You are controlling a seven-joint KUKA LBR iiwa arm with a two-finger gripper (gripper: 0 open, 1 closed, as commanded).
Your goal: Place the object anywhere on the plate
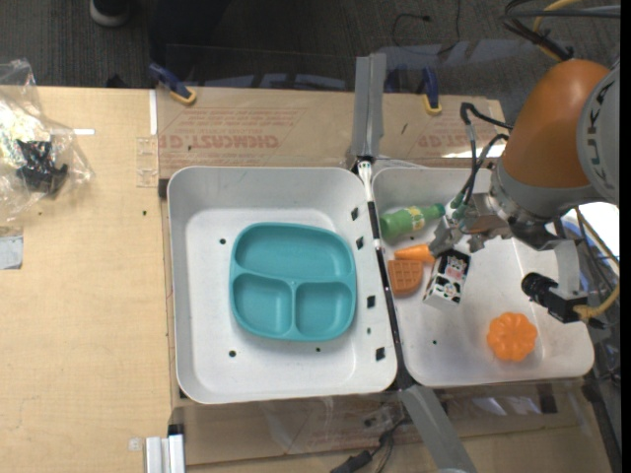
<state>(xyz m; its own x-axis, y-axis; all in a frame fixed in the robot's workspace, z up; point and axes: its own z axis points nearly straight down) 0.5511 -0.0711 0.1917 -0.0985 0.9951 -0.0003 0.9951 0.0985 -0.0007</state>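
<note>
Arm's in from the right, over the right bin (552,358). Gripper (455,239) sits low above a small white carton w/ black print (447,278), which hangs or leans tilted just under it. You can't tell from this angle whether the tool is wide, narrow, or clamped on it; the wrist blocks the view. So don't count it as grabbed.

Same bin: green bottle (409,220) lying at the back left, orange waffle-ish piece (405,273) touching or just beside the carton's left, carrot-like bit (414,252) above that, orange pumpkin (512,336) near the front, well apart.

Teal plate (293,280), 3 compartments, sits mid left bin (197,264), nothing on it.

Step, I'd say: pick phase, at or just after the grasp on the carton. Transfer not begun.

Next calls for: straight lift to confirm it comes up, clear the wall between bins, carry left, lower over any compartment, release. Risk: carton's tilted, may slip, or drag the waffle along.
</note>
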